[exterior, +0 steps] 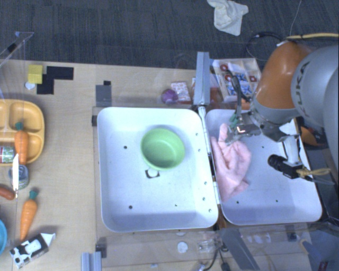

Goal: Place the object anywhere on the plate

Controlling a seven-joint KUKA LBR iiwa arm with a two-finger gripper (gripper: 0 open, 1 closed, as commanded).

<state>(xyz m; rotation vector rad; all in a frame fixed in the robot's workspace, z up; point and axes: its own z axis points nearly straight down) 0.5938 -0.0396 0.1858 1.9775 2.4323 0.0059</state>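
Camera view looks down at a slant on a wooden bench [69, 174] that carries two shallow white bins side by side. In the left bin [127, 211] sits a round green plate [163, 147], a little above the bin's middle and toward its far edge; just below the plate lies a small dark, clip-like bit [152, 173] on the bin floor. In the right bin [275, 206] a crumpled pink cloth [231, 164] lies against the bin's left wall, running from near the far left corner down to about the middle of that side. The grey arm [312, 74] with its orange band reaches in from the right, and its gripper [233, 129] hangs over the upper end of the pink cloth, right at it; whether the fingers are open, closed or pinching the cloth cannot be told from here, since the wrist hides them. At the bench's left edge stands a yellow divided tray [16, 114] with a toy carrot [20, 145] lying in one compartment. Another toy carrot [27, 210] lies on the bench nearer the front left corner, beside a small black-and-white carton [32, 247]. Along the bench's far edge, behind the bins, rest a purple ball-like thing [169, 96] and a few printed packets [235, 77]. On the dark floor beyond the bench lies a crumpled white rag [229, 15].
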